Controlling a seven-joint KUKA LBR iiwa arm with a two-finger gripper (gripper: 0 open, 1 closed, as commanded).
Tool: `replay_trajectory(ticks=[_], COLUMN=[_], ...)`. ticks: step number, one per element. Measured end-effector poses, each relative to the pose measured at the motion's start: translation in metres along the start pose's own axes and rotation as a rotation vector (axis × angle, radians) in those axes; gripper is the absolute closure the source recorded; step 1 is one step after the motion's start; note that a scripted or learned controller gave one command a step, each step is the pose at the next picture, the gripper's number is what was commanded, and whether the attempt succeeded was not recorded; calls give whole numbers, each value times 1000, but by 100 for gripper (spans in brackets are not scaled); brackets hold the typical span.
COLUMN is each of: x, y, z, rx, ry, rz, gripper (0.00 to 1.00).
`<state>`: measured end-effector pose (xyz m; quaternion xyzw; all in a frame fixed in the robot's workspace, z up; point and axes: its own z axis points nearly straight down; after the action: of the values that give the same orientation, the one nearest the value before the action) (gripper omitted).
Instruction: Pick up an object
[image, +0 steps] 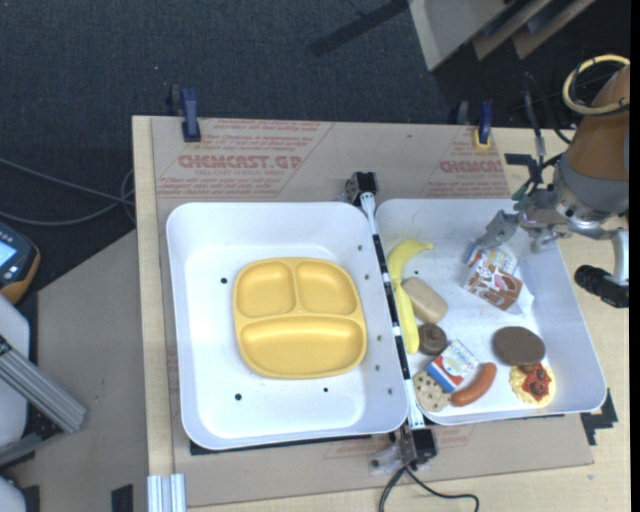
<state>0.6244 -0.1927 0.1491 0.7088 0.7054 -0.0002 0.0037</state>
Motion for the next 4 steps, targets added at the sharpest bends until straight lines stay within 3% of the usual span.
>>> replay_trajectory(ticks=[1,2,3,4], x=[42,20,-20,59], y=[-12,3,44,4], z=[42,61,60,64], rx=[9,-2,11,8], ry=[8,3,19,9], rz=[-7,-5,-6,-10], gripper=[0,0,0,0])
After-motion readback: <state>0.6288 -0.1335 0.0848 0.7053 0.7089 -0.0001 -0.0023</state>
